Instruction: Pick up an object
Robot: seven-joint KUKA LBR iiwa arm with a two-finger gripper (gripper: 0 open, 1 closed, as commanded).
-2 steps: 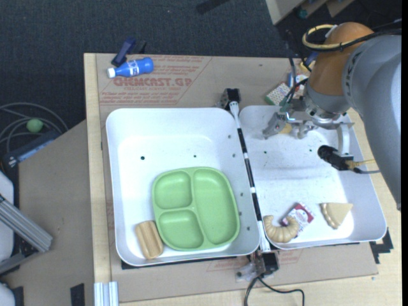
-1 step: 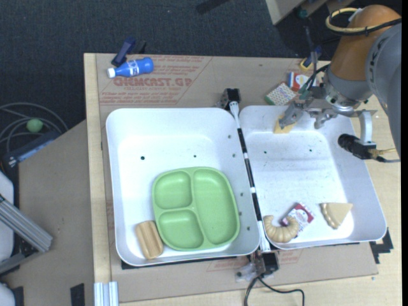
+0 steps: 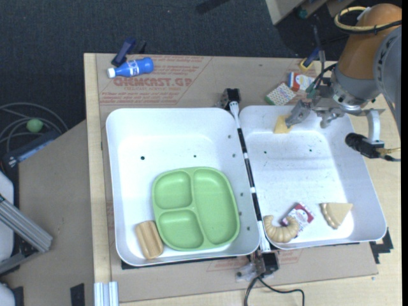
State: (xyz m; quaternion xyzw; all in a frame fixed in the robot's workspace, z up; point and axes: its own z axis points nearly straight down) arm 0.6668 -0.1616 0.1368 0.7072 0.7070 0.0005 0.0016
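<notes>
Two bins point(image 3: 127, 171): side by side.
Pincer point(image 3: 310, 112): open, upper right, beside yellow wedge point(image 3: 281, 125).
Risk: wedge against bin wall; fingers may slip off.

The setting is a robotics lab test station. A plywood table point(image 3: 191, 75) stands on dark carpet point(image 3: 95, 11) and carries two white bins point(image 3: 121, 171) clipped side by side. A grey and orange robot arm point(image 3: 366, 40) reaches in. Loose cables point(image 3: 19, 129) and aluminium framing point(image 3: 25, 225) lie at the left.
</notes>
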